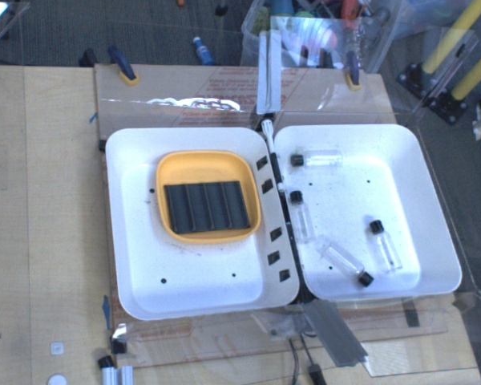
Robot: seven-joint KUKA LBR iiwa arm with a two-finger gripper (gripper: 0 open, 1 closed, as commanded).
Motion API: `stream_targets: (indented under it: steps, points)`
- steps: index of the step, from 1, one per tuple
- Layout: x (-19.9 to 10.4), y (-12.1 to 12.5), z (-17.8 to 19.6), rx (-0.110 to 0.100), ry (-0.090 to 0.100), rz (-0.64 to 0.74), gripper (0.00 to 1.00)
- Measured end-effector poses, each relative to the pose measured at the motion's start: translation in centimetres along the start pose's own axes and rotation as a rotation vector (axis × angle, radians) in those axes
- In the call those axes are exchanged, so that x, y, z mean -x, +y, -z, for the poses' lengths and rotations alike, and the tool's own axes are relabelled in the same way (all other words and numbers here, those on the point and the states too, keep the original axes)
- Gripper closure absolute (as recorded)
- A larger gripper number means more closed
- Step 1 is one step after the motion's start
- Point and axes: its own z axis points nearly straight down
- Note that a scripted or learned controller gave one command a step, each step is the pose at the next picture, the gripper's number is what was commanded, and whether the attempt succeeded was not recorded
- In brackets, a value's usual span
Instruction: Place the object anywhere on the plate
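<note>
Already a dark ridged block (206, 206) lies on the yellow plate (170, 169) (left bin (136, 279)). Four clear vials (382, 246) sit scattered in the right bin (433, 239).

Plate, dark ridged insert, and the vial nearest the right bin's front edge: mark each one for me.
Plate (170, 169): camera view, on its bare yellow rim, back left.
Dark ridged insert (207, 206): camera view, middle of its ridges.
Vial (345, 261): camera view, on its clear body, beside the black cap.

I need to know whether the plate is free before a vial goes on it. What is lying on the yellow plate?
A dark grey ribbed rectangular block lies on the yellow plate in the left white bin, covering its middle. The plate surface beneath it is hidden.
</note>
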Motion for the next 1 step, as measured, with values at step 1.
stream_targets:
  steps: [1]
  points:
    - [1.36,-3.92,-7.65,0.003,-0.001,0.264,1.00]
